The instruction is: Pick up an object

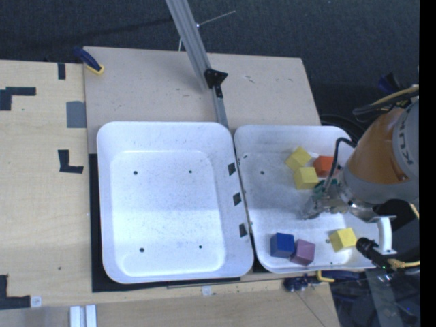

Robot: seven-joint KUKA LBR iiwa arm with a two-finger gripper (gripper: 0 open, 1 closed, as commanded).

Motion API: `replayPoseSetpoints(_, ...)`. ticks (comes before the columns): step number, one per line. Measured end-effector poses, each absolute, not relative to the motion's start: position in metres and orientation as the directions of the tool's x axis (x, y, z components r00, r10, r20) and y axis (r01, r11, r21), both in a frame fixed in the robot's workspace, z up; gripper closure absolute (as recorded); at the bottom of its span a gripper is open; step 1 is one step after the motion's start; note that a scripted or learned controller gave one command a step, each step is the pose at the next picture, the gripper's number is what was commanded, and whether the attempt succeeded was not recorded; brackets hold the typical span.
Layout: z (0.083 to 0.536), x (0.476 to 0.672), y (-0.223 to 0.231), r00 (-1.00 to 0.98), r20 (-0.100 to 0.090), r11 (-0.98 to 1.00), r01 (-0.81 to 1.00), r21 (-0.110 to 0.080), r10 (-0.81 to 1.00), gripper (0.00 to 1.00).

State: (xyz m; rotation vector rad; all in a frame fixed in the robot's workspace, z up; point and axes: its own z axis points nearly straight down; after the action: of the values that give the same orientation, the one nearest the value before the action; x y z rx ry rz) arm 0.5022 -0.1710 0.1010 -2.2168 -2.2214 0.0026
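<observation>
Coloured blocks lay in the right-hand bin, six in all, and any of them could serve as the object to pick up. Nearest the camera sat one blue block touching one purple block, with one yellow block a little to their right. Farther back were two more yellow blocks, close together, and one orange block just beside them. Count: three yellow, one blue, one purple, one orange.

The blocks appeared small, rigid and light, probably neither fragile nor slippery; a grip across two opposite flat faces was judged most secure.

The gripper was low over the bin floor, between the near and far groups. Nothing was seen between its tips; whether the claw was apart or together could not be told.

The left-hand bin and one metal pole lay beyond.
</observation>
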Motion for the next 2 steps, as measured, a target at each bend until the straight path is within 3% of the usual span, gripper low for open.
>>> replayPoseSetpoints(2,0.225,0.513,-0.169,-0.002,-0.002,0.002,1.0,0.006,1.0,1.0)
